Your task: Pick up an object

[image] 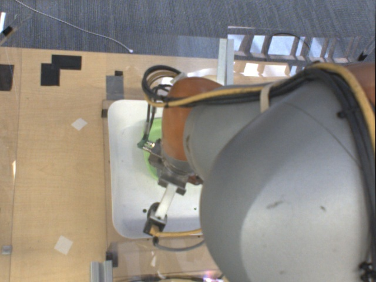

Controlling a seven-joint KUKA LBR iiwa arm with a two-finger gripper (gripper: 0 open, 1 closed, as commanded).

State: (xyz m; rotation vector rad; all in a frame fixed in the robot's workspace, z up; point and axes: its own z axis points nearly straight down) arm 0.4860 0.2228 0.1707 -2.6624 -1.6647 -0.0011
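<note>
A bright green object [154, 135] lies in the left white bin [126, 175], near the bin's middle right. Most of it is hidden under the arm's wrist. My gripper [147, 146] hangs low over the bin right at the green object's near edge, below the orange band [176, 116]. The big grey arm covers the right bin and whatever lies there. Whether anything sits between the gripper's tips is hidden.
The wooden bench [53, 169] spreads out left of the bin, with black marker patches [60, 68] at its far left. A metal frame [276, 44] stands at the back right. A tiny dark speck [145, 211] lies on the bin floor near the front.
</note>
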